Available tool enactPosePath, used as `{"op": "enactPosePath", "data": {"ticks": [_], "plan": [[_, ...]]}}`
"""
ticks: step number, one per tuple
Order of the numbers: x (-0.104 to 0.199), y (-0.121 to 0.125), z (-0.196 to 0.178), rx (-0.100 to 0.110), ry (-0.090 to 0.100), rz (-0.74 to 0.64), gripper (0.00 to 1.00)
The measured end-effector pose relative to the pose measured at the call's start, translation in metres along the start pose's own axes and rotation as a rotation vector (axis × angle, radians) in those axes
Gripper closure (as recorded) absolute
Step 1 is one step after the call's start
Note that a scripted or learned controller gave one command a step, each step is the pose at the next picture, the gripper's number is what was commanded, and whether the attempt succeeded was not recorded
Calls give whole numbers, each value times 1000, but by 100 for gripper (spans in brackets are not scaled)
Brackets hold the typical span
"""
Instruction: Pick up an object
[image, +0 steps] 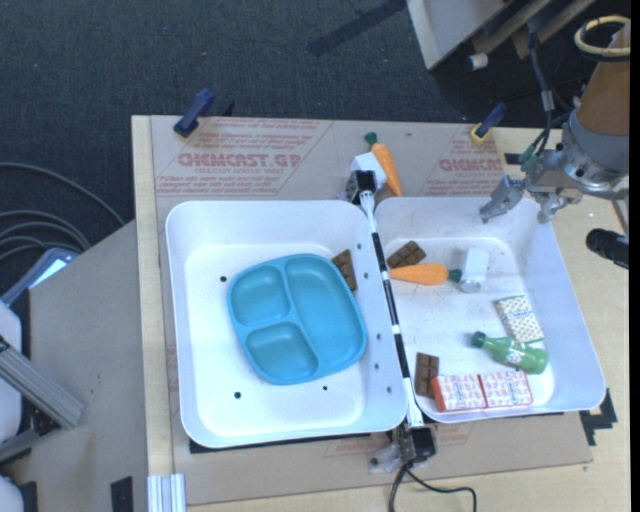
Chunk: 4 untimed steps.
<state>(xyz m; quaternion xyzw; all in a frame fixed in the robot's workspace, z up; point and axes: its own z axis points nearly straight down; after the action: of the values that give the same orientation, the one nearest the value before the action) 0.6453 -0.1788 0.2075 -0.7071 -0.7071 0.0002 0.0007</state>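
Gripper (524, 197) — fingers spread, gripping nothing, poised above the right bin's (575, 300) far rim. Below the fingers: white block (474, 264), carrot (420, 274) — loose, reachable.

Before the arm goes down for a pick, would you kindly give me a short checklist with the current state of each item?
1. Hand above the right bin, near its far edge: ok.
2. Nothing between its fingers: ok.
3. Fingers spread for a grasp: ok.
4. Target below the hand: not ok; the white block and toy carrot lie nearer the bin's middle.
5. Green bottle standing: not ok, on its side.
6. Blue divided plate in the left bin, out of the way: ok.
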Motion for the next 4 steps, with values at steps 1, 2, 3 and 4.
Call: {"op": "enactPosePath", "data": {"ticks": [1,2,3,4], "plan": [[-4,-68,100,1,0,0,0],[21,-107,119,-14,-6,0,0],[8,-160,119,-12,-5,0,0],[7,-160,110,-12,-7,2,100]]}}
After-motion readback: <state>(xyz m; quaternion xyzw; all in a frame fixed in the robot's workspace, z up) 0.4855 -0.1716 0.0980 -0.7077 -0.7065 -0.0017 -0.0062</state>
